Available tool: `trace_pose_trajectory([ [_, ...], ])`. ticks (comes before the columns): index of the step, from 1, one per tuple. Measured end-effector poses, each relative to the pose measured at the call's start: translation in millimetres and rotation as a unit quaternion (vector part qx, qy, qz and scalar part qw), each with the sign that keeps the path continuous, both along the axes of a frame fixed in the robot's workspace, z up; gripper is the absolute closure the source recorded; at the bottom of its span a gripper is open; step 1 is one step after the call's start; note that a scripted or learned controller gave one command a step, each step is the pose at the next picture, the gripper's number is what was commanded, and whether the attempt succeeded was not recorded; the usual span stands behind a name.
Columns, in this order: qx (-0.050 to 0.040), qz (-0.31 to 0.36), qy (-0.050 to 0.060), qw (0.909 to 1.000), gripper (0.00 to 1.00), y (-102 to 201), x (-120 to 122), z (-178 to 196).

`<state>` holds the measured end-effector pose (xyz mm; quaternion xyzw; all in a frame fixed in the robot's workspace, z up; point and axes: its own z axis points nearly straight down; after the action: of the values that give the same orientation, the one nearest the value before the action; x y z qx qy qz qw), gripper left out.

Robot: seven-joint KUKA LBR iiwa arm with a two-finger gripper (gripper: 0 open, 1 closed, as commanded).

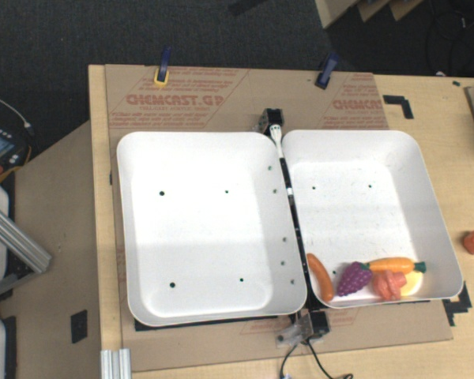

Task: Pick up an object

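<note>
Bench w/ 2 white bins; right bin (379,164) near edge: toy foods (370,278) clustered.

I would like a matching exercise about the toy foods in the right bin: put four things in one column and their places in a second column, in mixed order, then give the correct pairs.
Things:
1. sausage
2. purple grapes
3. carrot
4. right bin

Places:
A. between the sausage and the red piece
B. to the right of the left bin in the camera view
C. nearest to the divider between the bins
D. lies above the red piece, green end to the right

Pairs: 1-C, 2-A, 3-D, 4-B
</note>
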<state>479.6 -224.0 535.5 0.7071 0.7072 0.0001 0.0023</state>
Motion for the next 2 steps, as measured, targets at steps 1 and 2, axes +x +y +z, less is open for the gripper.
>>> trace_pose_trajectory([
  [1, 0.0000, 0.000, 0.000, 1.0000, 1.00, 0.0, 0.0, 0.0],
  [2, 0.0000, 0.000, 0.000, 1.0000, 1.00, 0.0, 0.0, 0.0],
])
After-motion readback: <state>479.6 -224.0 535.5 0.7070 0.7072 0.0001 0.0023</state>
